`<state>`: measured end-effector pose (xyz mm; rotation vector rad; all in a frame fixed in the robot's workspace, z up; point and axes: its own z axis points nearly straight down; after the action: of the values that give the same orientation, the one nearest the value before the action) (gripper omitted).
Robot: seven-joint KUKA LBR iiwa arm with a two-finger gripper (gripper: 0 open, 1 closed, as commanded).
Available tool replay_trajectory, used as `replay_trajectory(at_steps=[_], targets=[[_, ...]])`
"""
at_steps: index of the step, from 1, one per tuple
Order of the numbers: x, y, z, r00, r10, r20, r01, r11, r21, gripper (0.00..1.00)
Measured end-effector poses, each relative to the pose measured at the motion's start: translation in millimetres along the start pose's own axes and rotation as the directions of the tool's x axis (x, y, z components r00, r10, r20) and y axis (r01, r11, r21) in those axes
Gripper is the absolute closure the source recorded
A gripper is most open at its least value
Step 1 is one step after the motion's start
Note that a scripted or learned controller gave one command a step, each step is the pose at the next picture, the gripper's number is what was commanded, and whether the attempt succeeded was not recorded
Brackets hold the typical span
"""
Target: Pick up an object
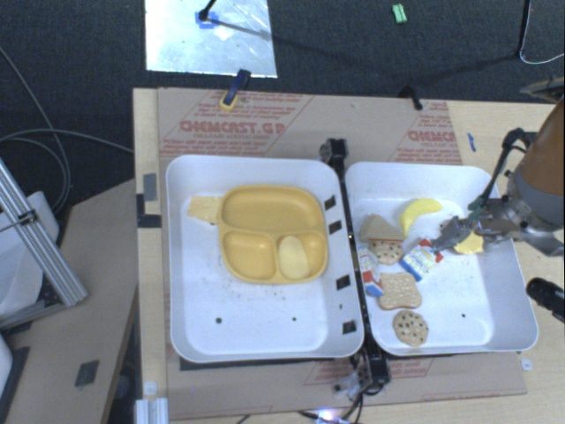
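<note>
My gripper (pixel 452 233) hangs low over the middle of the right bin (pixel 508 321), reaching in from the right. A small yellow piece (pixel 470 245) lies just under its wrist side. A yellow banana-like toy (pixel 420 210) sits to its upper left. A red, white and blue packet (pixel 418 261) lies just to its lower left. Further left are a tan sandwich wedge (pixel 380 229) and a small cookie (pixel 386 252). Below those lie a toast slice (pixel 399 291) and a round cookie (pixel 410 327).
The left bin (pixel 190 325) holds a yellow divided plate (pixel 269 228) with a pale egg-shaped piece (pixel 294 256) in one compartment. A pale yellow slice (pixel 203 208) lies beside the plate's left edge. Black clips (pixel 334 153) join the bins along the middle.
</note>
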<state>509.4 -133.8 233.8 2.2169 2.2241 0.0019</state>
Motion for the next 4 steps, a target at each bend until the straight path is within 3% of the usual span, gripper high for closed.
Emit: replay_trajectory(at_steps=[1,2,3,4], targets=[[3.5,75.5,154.9,1.0,-0.002,-0.002,0.002,1.0,-0.006,0.0],[32.1,137.7,148.3,1.0,-0.005,-0.001,0.005,1.0,-0.003,0.0],[39.6,152.7,151.2,1.0,0.002,0.007,-0.002,0.999,0.035,0.0],[40.1,152.3,151.2,1.0,0.004,0.01,-0.005,0.999,0.033,0.0]])
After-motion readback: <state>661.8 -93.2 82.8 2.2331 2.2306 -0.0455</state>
